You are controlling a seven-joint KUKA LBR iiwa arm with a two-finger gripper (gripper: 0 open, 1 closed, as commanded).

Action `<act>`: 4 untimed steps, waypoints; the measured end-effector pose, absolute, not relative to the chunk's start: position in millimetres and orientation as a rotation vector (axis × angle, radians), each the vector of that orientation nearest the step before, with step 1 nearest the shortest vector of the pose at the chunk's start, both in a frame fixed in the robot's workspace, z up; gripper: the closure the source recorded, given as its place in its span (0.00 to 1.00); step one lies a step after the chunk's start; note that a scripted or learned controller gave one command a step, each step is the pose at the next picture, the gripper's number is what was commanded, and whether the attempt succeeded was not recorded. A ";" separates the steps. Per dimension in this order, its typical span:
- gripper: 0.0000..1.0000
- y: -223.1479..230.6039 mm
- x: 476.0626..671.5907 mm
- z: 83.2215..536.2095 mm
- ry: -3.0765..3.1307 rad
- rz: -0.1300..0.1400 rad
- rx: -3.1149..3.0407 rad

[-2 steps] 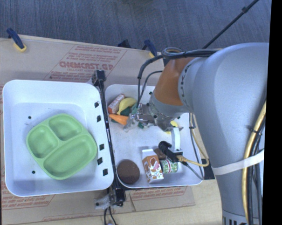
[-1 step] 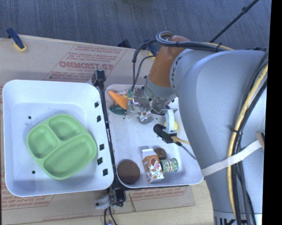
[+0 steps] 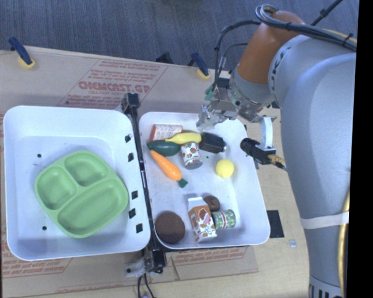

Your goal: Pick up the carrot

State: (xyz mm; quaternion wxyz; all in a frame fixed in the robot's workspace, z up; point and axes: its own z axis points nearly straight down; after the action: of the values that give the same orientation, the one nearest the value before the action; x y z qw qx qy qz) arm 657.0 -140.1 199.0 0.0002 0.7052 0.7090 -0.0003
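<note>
Across the bench, two shallow white plastic bins sit side by side, left bin [image 3: 13, 168] and right bin [image 3: 258, 210]. Grey arm with orange band [image 3: 265, 50] reaches in from the right, its two-finger gripper [image 3: 206, 120] at the far edge of the right bin; jaw state cannot be told, too blurred. Left bin holds a light green three-section plastic plate [image 3: 81, 193]. Right bin, biggest down: round dark brown cookie-like disc [image 3: 169, 227] at the near edge, small printed juice carton [image 3: 201, 221] beside it, orange toy carrot [image 3: 166, 166] lying diagonally left of centre, well apart from the gripper. Dark green cucumber-shaped toy [image 3: 164, 147] touches the carrot's far end, yellow banana [image 3: 183, 138] just beyond. Small red-white can [image 3: 190, 155] right of the carrot, black block [image 3: 212, 143] near it, small green can [image 3: 225, 219] by the carton, yellow ball-like lemon [image 3: 224, 168].
</note>
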 end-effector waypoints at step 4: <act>0.00 -97.5 566.9 106.7 2.209 0.040 2.178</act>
State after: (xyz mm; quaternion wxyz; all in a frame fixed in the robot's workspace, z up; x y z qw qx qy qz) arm 566.9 -97.5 106.7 0.0195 0.7018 0.7119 0.0129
